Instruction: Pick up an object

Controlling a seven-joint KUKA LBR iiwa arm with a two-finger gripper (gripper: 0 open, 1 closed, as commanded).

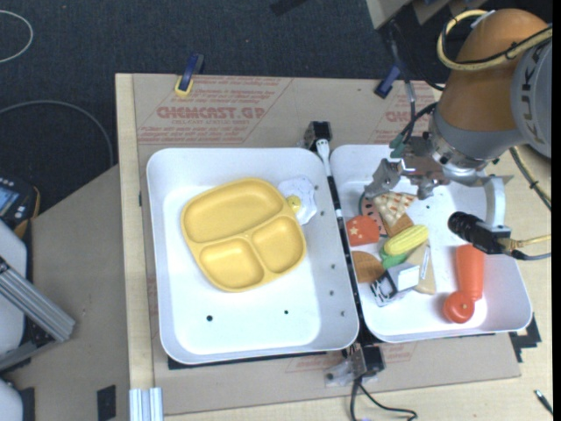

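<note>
Above and a little to the left of the corn cob point(406, 239), the gripper point(396, 177) hangs low over the far part of the right bin point(501, 316), on a grey arm with an orange band that reaches in from the right. Whether the gripper is apart or together cannot be told from this angle. Just beneath it, and just beyond the corn cob, lies a checkered orange wedge point(394, 207), the thing nearest the gripper. A red block point(362, 231) sits just left of the corn cob, touching or nearly touching the wedge. Nearer the camera than the corn cob are a brown piece point(368, 266), a small black-and-white item point(390, 288) and a pale tan wedge point(426, 275), all packed close together. To the right of the corn cob an orange bottle point(465, 283) lies along the bin floor, apart from the pile. Well to the left of the corn cob, the left bin point(263, 327) holds a yellow divided plate point(241, 233), with a small white and yellow piece point(298, 200) at the plate's corner nearest the corn cob. Both bins rest on a brown desk point(263, 103) with red print.
</note>
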